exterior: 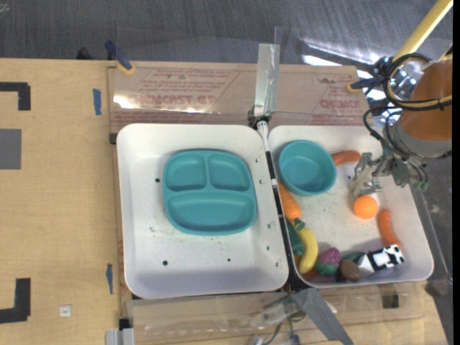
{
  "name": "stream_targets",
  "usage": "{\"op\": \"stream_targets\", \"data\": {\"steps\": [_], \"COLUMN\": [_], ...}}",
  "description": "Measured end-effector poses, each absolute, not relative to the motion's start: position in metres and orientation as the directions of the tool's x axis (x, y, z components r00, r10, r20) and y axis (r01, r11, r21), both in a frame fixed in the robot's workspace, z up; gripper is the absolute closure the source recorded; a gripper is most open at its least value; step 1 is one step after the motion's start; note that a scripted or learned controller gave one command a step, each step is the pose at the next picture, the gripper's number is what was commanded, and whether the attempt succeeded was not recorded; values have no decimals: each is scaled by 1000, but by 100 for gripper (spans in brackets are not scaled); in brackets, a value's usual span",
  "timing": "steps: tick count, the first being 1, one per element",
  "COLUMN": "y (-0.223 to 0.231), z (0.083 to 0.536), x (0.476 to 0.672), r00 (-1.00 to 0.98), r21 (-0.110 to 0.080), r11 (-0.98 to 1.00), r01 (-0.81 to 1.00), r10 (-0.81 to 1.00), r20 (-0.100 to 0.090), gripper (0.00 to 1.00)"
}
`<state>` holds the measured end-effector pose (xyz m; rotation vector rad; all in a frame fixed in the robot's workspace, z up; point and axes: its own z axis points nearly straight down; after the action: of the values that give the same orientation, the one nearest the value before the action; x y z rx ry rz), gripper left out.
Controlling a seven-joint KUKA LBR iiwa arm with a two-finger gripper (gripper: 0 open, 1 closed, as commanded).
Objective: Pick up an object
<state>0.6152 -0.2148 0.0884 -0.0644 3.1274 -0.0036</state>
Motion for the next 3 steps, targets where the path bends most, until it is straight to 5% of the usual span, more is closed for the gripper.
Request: {"op": "stream_targets", "data": {"steps": [1,2,3], "y": [-214,-216,-224], "z": [87,92,105], "x": [614,548,519], "r00": [-999,-989,-973], "r21": [-2,-8,-37], "r11": [999,989,975], "r01": [-42,-144,-221], "r10": [-42,-145,-223], "r20": [-10,-33,-66], "gripper": [0,0,0]}}
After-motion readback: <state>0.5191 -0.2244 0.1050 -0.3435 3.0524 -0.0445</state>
